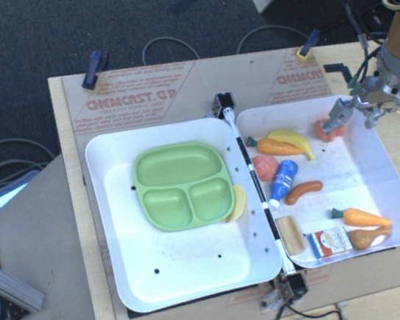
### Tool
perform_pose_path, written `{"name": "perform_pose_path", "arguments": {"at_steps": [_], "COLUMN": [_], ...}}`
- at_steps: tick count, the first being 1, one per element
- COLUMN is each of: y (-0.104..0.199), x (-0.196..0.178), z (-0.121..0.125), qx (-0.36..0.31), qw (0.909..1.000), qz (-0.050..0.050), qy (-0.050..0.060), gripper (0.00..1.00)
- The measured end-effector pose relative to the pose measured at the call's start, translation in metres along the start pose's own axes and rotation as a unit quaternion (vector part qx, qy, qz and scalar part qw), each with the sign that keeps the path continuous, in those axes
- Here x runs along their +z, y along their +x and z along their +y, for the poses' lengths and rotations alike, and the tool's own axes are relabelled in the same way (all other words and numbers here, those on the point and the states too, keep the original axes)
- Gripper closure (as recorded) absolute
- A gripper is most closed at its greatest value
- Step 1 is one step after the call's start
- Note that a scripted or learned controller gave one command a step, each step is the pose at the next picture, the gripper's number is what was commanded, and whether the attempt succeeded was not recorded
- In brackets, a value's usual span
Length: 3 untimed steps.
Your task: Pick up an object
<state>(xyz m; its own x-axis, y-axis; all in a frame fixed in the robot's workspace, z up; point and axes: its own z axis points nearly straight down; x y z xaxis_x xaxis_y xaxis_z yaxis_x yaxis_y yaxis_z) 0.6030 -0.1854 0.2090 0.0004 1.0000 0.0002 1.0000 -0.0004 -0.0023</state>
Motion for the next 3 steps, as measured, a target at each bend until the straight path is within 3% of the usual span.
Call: {"name": "perform_pose_path", "arguments": {"at_steps": [1,2,3], "y": [-0.024,-0.014,-0.015], "x": [0.065,0.125,0.113], "z": [0.034,0.063,0.065], "qx": [0.000,0.000,-0.001], "qw": [1.0000,1.0000,1.0000], "qz": [-0.001,0.000,-0.002], "qy": [-0.001,-0.001,-0.004], "gripper": [0.00,0.00,1.00]}}
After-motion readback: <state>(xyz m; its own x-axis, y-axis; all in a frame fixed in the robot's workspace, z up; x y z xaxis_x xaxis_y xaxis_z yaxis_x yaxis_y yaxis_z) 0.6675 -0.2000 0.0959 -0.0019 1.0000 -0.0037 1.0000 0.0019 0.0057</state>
